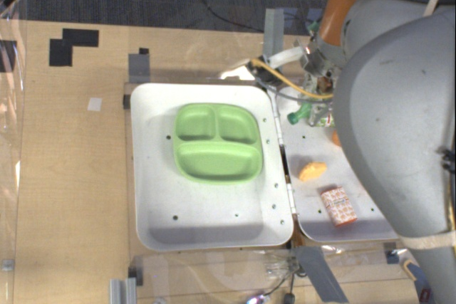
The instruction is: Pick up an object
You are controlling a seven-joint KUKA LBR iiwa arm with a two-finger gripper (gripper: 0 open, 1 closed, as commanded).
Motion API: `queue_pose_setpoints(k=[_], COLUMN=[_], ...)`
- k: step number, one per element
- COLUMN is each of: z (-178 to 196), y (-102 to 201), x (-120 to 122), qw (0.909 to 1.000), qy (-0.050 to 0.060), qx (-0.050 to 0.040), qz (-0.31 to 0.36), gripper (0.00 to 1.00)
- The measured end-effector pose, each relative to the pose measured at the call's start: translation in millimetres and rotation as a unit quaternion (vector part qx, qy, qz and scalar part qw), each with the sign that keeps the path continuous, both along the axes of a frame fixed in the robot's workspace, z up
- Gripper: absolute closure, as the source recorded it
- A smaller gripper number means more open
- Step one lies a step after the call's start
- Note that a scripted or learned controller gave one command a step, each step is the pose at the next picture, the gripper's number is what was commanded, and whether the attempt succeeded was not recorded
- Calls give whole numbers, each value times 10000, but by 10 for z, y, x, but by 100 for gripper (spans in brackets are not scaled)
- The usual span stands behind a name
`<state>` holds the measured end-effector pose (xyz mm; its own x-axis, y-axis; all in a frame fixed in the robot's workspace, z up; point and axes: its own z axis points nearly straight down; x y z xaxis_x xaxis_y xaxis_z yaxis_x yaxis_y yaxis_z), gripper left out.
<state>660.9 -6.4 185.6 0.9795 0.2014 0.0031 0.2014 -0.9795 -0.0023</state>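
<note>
Since the job is just to grab any object, the small green thing [299,114] right under the gripper [313,107], at the far end of the right bin [308,218], looks like the target, though I can't tell how the jaws stand. Nearer along that bin sit a lumpy orange piece [312,171] and a boxy red-and-white packet [338,206]. Beside that bin, the left bin [153,217] holds a smooth, three-section green tray [216,142].

We see smooth matt green plastic tray [216,142], white plastic bins [153,217], matt wood-look bench [71,174], smooth grey arm [399,124].
</note>
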Motion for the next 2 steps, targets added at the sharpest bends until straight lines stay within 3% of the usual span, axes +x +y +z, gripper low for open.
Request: queue_pose_setpoints(k=[2], z=[-1], y=[200], x=[19], qw=[10000], qy=[2], qx=[3], qz=[5], gripper=[100])
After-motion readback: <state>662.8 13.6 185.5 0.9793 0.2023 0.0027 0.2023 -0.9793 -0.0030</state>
